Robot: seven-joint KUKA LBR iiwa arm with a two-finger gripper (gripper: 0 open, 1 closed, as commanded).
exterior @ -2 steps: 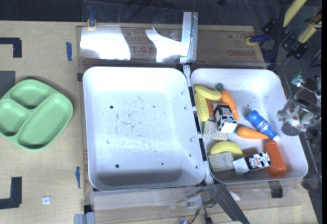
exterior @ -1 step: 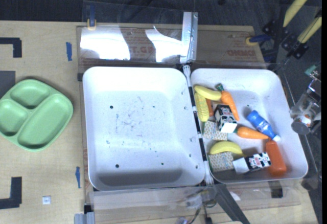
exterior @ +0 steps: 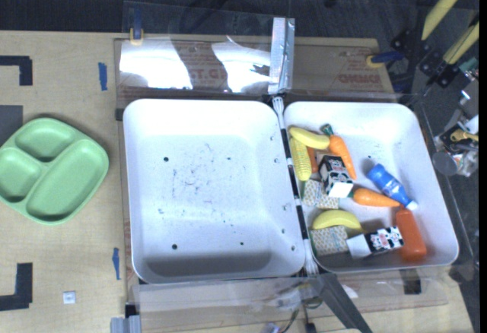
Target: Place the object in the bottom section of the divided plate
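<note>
A green divided plate (exterior: 50, 169) lies on the bench at the far left, with two small sections at its top and one large section along its lower right. The right bin (exterior: 426, 143) holds several toy foods: a banana (exterior: 307, 138), a carrot (exterior: 341, 149), a corn cob (exterior: 303, 162), a blue bottle (exterior: 389, 185), an orange carrot (exterior: 374, 198), a second banana (exterior: 335, 220), an orange bottle (exterior: 411, 236) and two black-and-white cartons (exterior: 333, 169) (exterior: 386, 239).
The left bin (exterior: 205, 187) sits between the plate and the right bin. A clear plastic panel (exterior: 205, 58) with a taped post stands behind the bins. Black tape marks lie on the bench at the left. Cables and gear crowd the right edge.
</note>
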